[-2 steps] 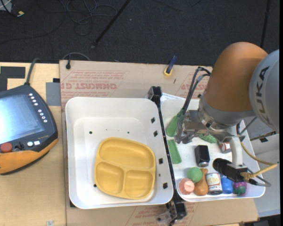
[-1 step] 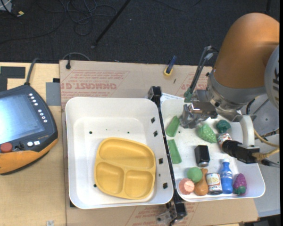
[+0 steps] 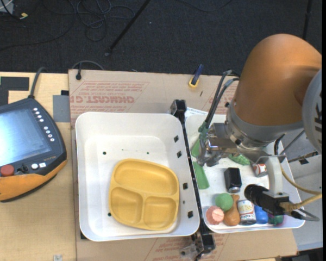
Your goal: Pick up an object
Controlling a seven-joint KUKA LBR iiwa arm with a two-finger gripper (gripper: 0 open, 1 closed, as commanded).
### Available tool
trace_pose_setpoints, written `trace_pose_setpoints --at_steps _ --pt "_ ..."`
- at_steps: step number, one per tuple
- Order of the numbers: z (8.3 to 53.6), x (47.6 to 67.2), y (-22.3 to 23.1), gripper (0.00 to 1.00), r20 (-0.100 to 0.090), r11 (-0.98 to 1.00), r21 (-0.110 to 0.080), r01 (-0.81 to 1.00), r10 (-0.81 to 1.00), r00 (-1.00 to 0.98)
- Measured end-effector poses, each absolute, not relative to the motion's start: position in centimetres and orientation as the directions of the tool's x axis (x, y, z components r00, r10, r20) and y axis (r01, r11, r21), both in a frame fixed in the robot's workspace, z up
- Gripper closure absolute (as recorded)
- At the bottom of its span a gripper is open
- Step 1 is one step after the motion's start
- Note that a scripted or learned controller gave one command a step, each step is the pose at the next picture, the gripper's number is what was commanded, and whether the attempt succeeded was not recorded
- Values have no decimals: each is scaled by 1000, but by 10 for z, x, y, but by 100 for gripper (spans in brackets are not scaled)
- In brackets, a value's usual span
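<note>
Blocking much of the right bin (image 3: pixel 285 227), the arm (image 3: pixel 280 80) w/ its big orange shell hides that bin's far corner on the view's right. The gripper (image 3: pixel 207 155) hangs low over the bin's left part, just above the upper end of a green stick (image 3: pixel 200 177). It's dark and cluttered there, so can't tell whether it's open or closed, or whether it touches the stick.

Pickable objs all lie in the right bin, approx. ten, some only partly seen:
- 1 green stick, long and smooth, along the left wall
- 1 black block (image 3: pixel 232 179), small, rounded corners
- 1 green ball (image 3: pixel 224 200), matte
- 1 pink-orange round piece (image 3: pixel 214 215) touching 1 brown-orange piece (image 3: pixel 232 215)
- 1 small can (image 3: pixel 247 213) w/ blue label, upright
- 1 blue piece (image 3: pixel 261 217), shape unclear
- 1 green-purple bit (image 3: pixel 276 219), mostly covered
- 1 red-white piece (image 3: pixel 259 168), half hidden
- 1 green scrap (image 3: pixel 240 159), tucked under the wrist

Bins: 2, shallow, white, side by side. The left bin (image 3: pixel 130 126) holds 1 yellow tray (image 3: pixel 144 194), smooth, rounded, 3 compartments: one large, two small.

Both bins rest on a cardboard sheet (image 3: pixel 130 91) w/ red print. A teach pendant (image 3: pixel 19 145), cut off at the view's left edge, lies beside it.
</note>
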State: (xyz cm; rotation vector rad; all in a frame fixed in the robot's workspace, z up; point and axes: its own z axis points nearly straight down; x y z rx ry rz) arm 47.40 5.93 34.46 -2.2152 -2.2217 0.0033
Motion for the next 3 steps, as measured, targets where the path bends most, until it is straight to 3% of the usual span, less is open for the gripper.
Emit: trace_pose_setpoints --at_steps 1,2,3 --pt "377 495 27 100 -1 -2 1 1000 1000 2" --pt "423 478 -45 100 -2 -7 3 1000 1000 7" --pt "400 518 -25 100 -1 5 -3 1000 1000 -5"
